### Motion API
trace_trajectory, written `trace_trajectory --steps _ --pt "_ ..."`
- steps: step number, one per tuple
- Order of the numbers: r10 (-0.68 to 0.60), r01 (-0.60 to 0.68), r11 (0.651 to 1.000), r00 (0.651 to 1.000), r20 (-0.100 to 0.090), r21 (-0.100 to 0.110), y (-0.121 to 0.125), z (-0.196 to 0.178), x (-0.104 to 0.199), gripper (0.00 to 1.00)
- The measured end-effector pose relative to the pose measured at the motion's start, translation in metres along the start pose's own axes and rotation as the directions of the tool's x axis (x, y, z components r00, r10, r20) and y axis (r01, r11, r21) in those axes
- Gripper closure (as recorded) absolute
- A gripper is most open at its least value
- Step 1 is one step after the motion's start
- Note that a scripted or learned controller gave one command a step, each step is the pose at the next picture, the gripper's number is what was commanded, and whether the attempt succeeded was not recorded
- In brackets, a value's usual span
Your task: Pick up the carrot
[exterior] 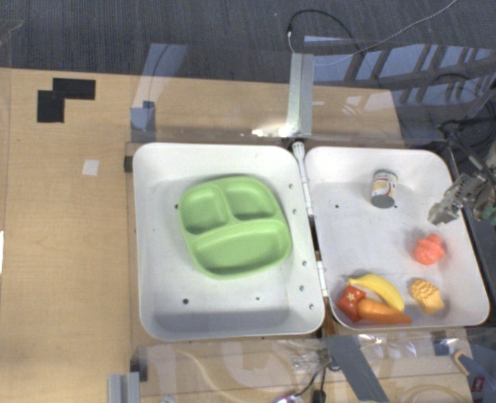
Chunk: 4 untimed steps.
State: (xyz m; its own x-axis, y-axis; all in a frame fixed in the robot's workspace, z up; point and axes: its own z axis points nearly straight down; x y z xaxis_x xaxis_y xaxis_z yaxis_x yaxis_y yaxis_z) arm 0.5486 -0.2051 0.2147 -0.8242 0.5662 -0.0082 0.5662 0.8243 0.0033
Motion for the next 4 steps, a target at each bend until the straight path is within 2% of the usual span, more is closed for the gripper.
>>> trace_trajectory --steps 1,2,3,4 --pt "-0.219 0.219 0.976 0.976 0.002 -0.001 0.015 -0.019 -0.021 1.00" --pt "-0.376 0.376 0.927 0.927 0.005 0.000 0.014 -0.224 -0.021 1.00" --pt "-0.526 0.526 0.850 0.850 0.000 -0.001 0.041 0.115 -0.059 1.00" --pt "-0.591 0.591 0.806 0.806 0.003 0.000 0.048 0.065 -0.069 1.00"
